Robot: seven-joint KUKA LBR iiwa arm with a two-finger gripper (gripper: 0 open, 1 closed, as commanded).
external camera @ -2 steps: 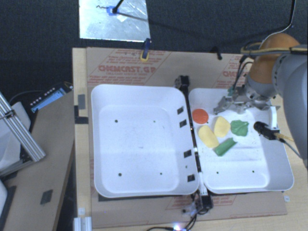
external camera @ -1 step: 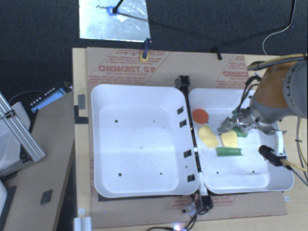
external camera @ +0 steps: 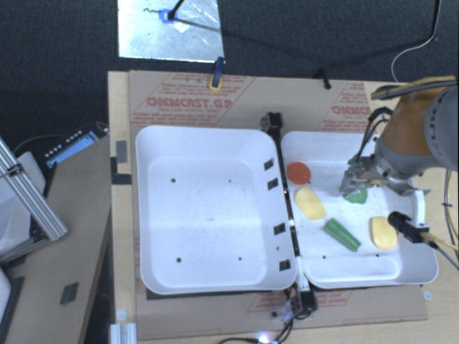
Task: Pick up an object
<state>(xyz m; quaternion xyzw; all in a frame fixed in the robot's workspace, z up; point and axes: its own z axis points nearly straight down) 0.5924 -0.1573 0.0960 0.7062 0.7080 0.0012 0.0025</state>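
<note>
The tool [external camera: 353,185] hangs low in the right bin [external camera: 412,271], its tip right on top of a small green piece [external camera: 356,196] that peeks out just beneath it. Whether the tool is spread or pinching cannot be told from this angle, and nothing shows the piece actually held.

The green piece looks small, light and probably soft plastic or foam, with a rounded, uneven outline. It should give a little under pressure and may squirt sideways on the smooth bin floor, so a hold across its narrowest middle seems safest.

To the left of the tool lie an orange disc [external camera: 298,171] and, a little nearer the camera, a yellow lump [external camera: 310,203]. A green stick [external camera: 342,234] sits below the tool, and another yellow lump [external camera: 383,233] lies below and to its right. All look light and toy-like. The left bin [external camera: 208,138] stands well apart on the tabletop [external camera: 118,213].
</note>
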